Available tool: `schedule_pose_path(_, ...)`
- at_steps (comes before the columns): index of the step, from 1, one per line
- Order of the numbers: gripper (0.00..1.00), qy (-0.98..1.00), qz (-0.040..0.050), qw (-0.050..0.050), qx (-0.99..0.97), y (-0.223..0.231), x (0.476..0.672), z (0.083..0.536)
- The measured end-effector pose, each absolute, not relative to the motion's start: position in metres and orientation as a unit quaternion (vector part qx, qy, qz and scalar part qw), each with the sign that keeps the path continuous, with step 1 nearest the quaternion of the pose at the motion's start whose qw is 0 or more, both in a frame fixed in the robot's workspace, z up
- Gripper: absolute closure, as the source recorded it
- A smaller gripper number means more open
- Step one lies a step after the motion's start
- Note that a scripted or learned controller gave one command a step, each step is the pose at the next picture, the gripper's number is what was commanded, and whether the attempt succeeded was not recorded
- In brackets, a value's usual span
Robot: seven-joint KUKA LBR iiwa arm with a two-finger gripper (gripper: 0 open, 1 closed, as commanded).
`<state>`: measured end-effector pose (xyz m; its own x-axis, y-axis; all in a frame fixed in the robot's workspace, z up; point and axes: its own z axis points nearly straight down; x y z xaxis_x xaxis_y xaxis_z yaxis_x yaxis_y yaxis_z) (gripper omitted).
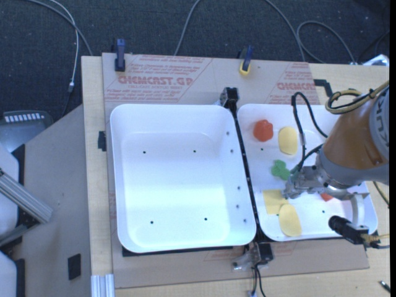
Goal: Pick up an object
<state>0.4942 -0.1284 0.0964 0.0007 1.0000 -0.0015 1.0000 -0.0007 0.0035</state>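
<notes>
Now we are seeing the hand hovering in the right bin, its grip impossible to tell. Just beside it are lying a green piece and a yellow square.

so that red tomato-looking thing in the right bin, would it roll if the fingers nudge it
Probably yes. The red thing looks rounded and squat, like a toy tomato, so a sideways push would likely send it rolling or sliding across the smooth right bin. It looks small and likely light, so it may skid away. Its curved sides could slip out of a loose pinch.
</notes>
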Motion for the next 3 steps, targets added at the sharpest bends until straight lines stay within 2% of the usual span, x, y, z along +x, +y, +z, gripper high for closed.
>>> schedule_pose_path(1, 1.0, 0.708, 0.0004, 0.001, 0.706, -0.128, 0.572, 0.085)
schedule_pose_path(2, 0.0, 0.707, 0.0001, 0.0, 0.707, -0.128, 0.571, 0.085)
schedule_pose_path(3, 0.0, 0.708, 0.0004, 0.001, 0.706, -0.1, 0.651, 0.085)
